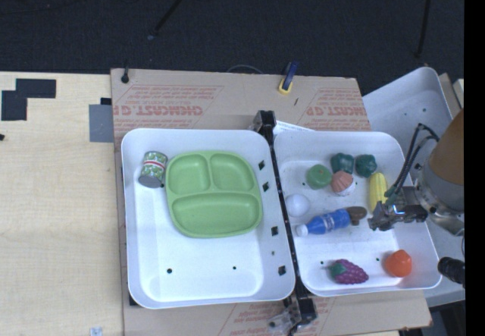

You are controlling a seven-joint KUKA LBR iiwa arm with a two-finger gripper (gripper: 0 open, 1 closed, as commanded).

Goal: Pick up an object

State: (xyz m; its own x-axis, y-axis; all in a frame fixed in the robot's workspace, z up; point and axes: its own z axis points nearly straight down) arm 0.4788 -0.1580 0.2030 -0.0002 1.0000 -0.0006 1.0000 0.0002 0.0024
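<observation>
The pincer point(381, 218) hangs low in the right bin point(413, 274); whether it is spread or pressed together I cannot tell. The blue bottle point(331, 222) lies just to its left, long axis pointing almost straight at it

Blue bottle point(330, 221) with white cap lies flat in right bin point(413, 266).
</observation>
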